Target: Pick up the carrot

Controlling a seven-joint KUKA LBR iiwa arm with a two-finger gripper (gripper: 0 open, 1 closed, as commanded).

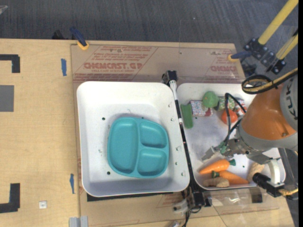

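Carrot (pixel 214 166) lies near the front wall of the right bin (pixel 203 131), beside a second orange piece (pixel 235 177). My pincer (pixel 221 150) hovers just above it, fingers parted, grasping nothing. A teal divided plate (pixel 138 146) sits in the left bin (pixel 94 103).

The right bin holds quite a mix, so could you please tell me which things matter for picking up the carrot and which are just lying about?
Job in hand:
- carrot
- tool, above the carrot
- right bin

Lying about:
- teal divided plate in the left bin
- green round item
- green flat piece
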